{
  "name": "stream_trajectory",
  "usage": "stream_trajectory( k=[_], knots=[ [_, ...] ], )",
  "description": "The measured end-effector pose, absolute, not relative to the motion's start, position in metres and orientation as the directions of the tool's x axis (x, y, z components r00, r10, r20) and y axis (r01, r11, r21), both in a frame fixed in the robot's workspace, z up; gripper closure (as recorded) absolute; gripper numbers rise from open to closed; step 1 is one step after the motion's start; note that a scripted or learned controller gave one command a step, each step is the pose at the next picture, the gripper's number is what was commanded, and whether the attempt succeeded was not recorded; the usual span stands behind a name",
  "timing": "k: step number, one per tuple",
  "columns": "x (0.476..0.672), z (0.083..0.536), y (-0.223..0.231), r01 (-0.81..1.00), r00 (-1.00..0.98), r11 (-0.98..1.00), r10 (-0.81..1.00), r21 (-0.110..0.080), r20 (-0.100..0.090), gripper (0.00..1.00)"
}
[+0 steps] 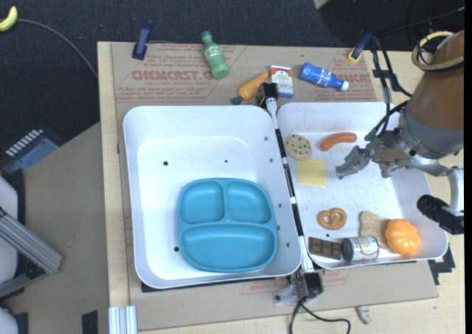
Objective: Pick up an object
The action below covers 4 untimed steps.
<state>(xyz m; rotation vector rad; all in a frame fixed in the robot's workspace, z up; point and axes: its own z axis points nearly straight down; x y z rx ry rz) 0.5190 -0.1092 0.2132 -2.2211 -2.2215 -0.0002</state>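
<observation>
Gripper (369, 163) open above right bin (413, 122), near sideways-lying sausage (338, 141).

so the count: two white bins (147, 141) (413, 200), one blue divided plate (226, 223), one cookie (299, 146), one sausage (338, 140), one cheese slice (312, 172), one pretzel (332, 217), one can (361, 248), one orange pumpkin (402, 236), two bottles (215, 55) (324, 77).

1. The bench (110, 178) is a tan board with red lettering printed along its far strip.
2. Two shallow white bins sit side by side on it, touching: the left bin (147, 178) and the right bin (413, 200).
3. On the far strip behind the bins lie a green bottle (215, 55), a carrot (253, 86), a small carton (281, 80) and a blue bottle (323, 77).
4. Blue clamps (141, 39) grip the far edge.
</observation>
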Motion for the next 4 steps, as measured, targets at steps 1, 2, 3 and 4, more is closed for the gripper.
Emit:
stream_trajectory(
  k=[1, 2, 3, 4],
  knots=[
    [0.512, 0.084, -0.108, 1.000, 0.001, -0.001, 1.000, 0.001, 0.000, 0.00],
    [0.479, 0.085, -0.099, 1.000, 0.001, -0.001, 1.000, -0.002, 0.001, 0.00],
    [0.479, 0.094, -0.099, 1.000, 0.001, -0.001, 1.000, -0.001, 0.001, 1.00],
    [0.499, 0.212, -0.025, 1.000, -0.002, 0.002, 1.000, 0.001, 0.001, 1.00]
  ],
)
